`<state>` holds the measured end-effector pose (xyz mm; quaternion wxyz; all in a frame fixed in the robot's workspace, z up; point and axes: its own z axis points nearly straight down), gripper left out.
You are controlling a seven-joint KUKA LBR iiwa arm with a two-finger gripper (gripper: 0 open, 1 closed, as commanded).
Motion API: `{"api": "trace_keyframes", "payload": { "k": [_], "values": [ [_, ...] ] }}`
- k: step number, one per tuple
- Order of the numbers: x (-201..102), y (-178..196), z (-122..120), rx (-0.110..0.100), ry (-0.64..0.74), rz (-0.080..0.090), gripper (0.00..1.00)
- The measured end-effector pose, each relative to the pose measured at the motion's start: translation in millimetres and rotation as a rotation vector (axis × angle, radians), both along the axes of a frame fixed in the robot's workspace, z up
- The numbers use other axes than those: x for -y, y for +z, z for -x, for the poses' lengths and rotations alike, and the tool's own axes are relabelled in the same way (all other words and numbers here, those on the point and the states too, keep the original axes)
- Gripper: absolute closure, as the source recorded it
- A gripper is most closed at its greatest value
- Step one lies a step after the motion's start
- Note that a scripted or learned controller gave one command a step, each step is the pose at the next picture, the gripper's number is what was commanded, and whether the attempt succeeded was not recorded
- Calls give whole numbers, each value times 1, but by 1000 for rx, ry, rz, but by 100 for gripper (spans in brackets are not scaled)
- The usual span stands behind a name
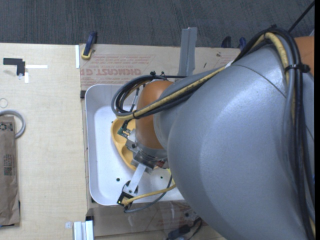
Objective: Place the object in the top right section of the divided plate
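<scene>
A yellow divided plate (119, 135) lies in the white bin (93, 149). Just a curved strip of its left rim is visible, and its sections are hidden under the arm. The grey arm with its orange band (150, 114) reaches in from the right and hangs directly over the plate. My gripper (142, 158) points down at the plate below the wrist, with its tips covered by the wrist from this angle. A small green bit (123, 132) shows at the plate's edge beside the wrist; I cannot tell what it is.
A cardboard sheet with red print (120, 64) lies behind the bin, and a blue and yellow clamp (89, 45) sits at its corner. A grey post (188, 49) stands at the back. A brown paper bag (9, 169) lies on the wooden bench at far left.
</scene>
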<state>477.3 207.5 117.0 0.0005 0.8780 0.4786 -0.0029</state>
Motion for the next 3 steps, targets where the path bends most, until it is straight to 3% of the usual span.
{"api": "trace_keyframes", "payload": {
  "k": [1, 2, 3],
  "values": [
    [-20, -7, -80, -5, -321, 2, 100],
    [-26, -16, -112, 8, -689, -15, 100],
    [-20, 98, -107, 5, -801, 3, 100]
  ]
}}
